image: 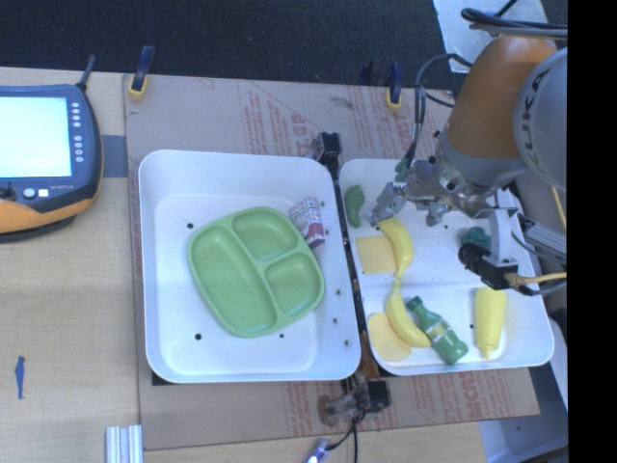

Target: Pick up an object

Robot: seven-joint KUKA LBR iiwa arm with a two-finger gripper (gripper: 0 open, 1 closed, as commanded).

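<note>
Two white bins sit side by side on the table. Arm reaches in from the right, end effector [400, 201] low over the right bin [525, 355], right beside a curved yellow banana [398, 242] near the bin's upper left. Can't tell how wide it's spread.

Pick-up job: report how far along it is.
Done: the arm has brought the end effector over the right bin, above the upper banana. In hand: nothing shows between its fingers. Left: the whole grasp and lift; both bananas, the green bottle and the corn cob lie in that bin.
</note>
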